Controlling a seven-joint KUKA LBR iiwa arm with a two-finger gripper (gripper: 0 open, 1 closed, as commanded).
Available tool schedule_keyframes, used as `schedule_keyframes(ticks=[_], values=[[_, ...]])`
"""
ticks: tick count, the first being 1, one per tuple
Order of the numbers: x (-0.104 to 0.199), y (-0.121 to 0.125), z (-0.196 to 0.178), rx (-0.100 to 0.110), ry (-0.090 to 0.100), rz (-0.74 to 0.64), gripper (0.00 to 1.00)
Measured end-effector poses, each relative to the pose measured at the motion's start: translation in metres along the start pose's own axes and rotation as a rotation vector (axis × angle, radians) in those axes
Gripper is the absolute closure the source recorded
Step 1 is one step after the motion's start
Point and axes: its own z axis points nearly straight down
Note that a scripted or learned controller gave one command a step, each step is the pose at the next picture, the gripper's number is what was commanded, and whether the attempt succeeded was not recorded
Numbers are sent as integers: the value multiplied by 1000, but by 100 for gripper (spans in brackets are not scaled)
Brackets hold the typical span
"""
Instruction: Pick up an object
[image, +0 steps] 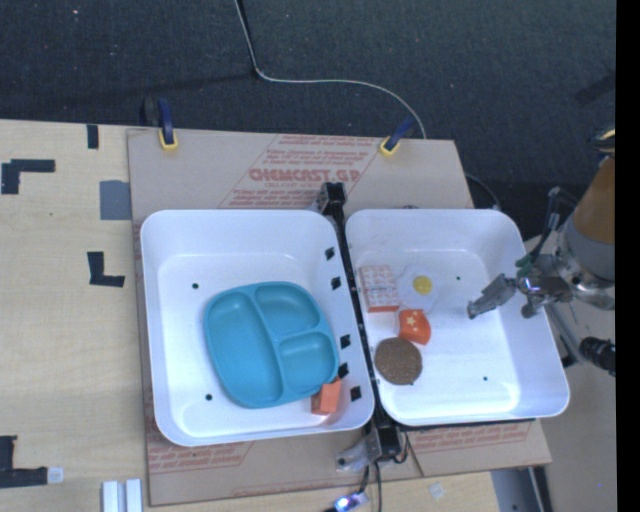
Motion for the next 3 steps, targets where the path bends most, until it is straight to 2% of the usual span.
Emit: schedule_keyframes(ticks=[1,3], values=[[0,3,-6,-12,-3,-4,0],[9,3,111,-7,-2,-4,0]])
